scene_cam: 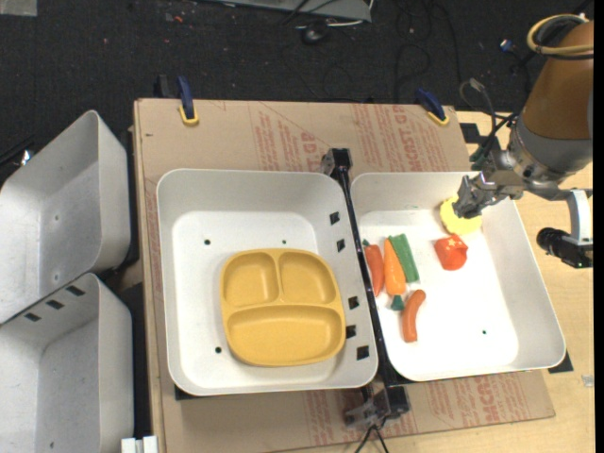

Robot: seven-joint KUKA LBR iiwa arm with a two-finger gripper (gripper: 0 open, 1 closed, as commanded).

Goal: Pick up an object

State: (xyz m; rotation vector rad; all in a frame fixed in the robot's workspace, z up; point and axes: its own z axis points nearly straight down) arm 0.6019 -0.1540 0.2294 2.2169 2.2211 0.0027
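The right bin [491, 347] holds a yellow piece [456, 222] at its far right, a red pepper-like piece [452, 252] below it, and a cluster of two orange carrots [383, 267], a green piece [404, 255] and a red-orange sausage [412, 312] near its left wall. My gripper [471, 200] is down at the bin's far right corner, right over the upper edge of the yellow piece and touching or nearly touching it. The dark fingers hide part of that piece.
The left bin [189, 253] carries a yellow three-compartment tray [281, 307]. A black divider [351, 243] runs between the bins. Spare white bins [57, 206] sit off the bench at the left. The arm's orange band [562, 74] hangs over the right side.
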